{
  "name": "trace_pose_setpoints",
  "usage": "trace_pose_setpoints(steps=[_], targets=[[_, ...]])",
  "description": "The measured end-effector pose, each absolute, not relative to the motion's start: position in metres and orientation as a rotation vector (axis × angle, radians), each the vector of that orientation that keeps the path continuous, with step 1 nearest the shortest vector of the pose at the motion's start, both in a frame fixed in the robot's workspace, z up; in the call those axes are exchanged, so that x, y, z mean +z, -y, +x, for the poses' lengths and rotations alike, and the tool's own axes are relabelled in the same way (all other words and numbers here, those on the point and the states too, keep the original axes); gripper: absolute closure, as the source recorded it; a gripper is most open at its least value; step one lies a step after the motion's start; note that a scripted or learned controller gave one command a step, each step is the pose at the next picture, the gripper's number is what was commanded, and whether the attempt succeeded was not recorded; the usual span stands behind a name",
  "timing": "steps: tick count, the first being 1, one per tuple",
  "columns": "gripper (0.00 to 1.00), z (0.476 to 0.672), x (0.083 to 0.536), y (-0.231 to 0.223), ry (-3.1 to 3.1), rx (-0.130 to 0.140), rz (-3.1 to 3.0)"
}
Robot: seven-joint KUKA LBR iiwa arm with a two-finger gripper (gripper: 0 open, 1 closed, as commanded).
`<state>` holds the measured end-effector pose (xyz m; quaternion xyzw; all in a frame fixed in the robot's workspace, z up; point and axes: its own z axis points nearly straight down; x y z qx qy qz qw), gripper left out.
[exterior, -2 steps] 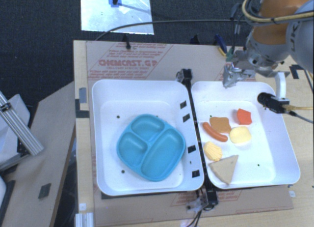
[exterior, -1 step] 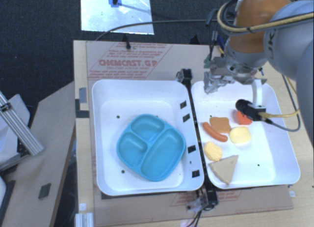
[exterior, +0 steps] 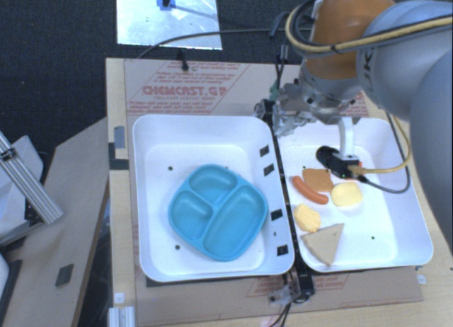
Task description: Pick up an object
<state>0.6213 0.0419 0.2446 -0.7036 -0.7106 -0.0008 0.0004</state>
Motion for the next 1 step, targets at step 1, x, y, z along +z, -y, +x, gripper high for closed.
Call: trace_pose_setpoints(steps=[1], targets=[[1.0, 0.6186, 0.2443, -0.0902, 2.232, -0.004, -2.21]])
